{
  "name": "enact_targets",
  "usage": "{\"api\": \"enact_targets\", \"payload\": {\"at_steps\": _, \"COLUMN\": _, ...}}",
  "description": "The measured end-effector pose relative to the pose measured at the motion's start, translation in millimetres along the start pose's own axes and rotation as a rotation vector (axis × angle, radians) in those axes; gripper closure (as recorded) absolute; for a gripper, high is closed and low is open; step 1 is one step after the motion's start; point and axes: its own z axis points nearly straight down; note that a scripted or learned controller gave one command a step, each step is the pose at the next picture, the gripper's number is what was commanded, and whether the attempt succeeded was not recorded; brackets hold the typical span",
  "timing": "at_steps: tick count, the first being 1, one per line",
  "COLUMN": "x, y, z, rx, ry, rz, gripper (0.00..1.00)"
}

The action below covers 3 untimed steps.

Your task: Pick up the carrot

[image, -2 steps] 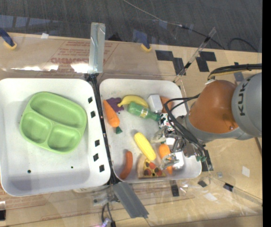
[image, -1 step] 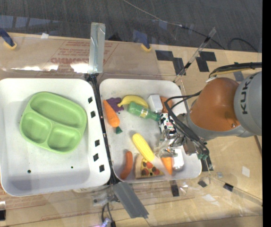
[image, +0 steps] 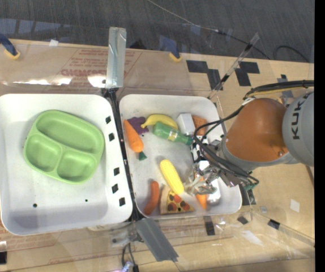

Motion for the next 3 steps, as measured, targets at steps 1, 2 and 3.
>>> {"api": "enact_targets", "payload": {"at_steps": 1, "x": -28.4, "y": 11.9, "z": -78.8, "rx": -0.003, "ry": 0.002, "rz": -0.214, "gripper": 1.0}}
{"api": "enact_targets", "payload": {"at_steps": 2, "x": -27.9, "y": 12.2, "z": -77.8, "rx": -0.005, "ry": 0.003, "rz": -0.213, "gripper": 0.0}}
{"api": "enact_targets", "payload": {"at_steps": 3, "x": -8.8, "y": 0.9, "z": -12.3, "rx": 0.009, "ry": -0.012, "rz": -0.435, "gripper": 0.0}}
